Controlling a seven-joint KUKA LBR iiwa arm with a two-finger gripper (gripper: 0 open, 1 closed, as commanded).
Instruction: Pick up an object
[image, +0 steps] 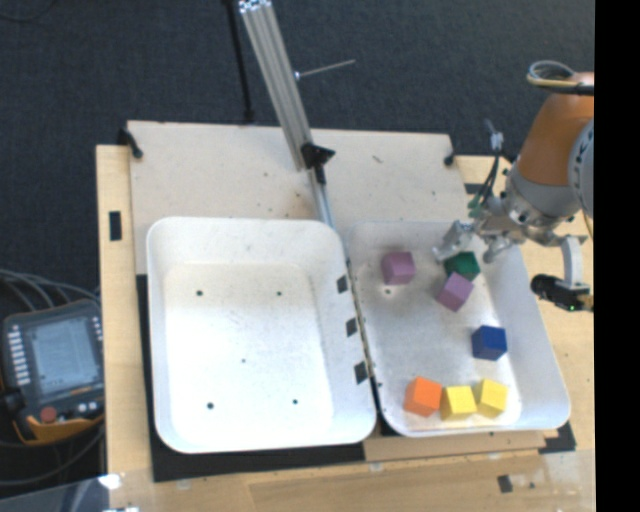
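Note:
My gripper (472, 247) hangs over the far part of the right bin (535, 330), open, with its fingers spread left and right. A green block (464, 266) lies just under and in front of it, partly covered by the fingers and not gripped. A purple block (455, 291) sits right beside the green one, on its near side. Another purple block (398, 267) lies further left. A blue block (489, 342) rests mid-bin. Along the near wall stand an orange block (423, 396) and two yellow blocks (459, 401) (492, 397) in a row.
The left bin (170, 300) lies beside the right one, their walls meeting at a clipped seam (355, 325). A slanted metal rail (285, 95) rises from behind the bins. A teach pendant (52, 365) sits off the bench at left.

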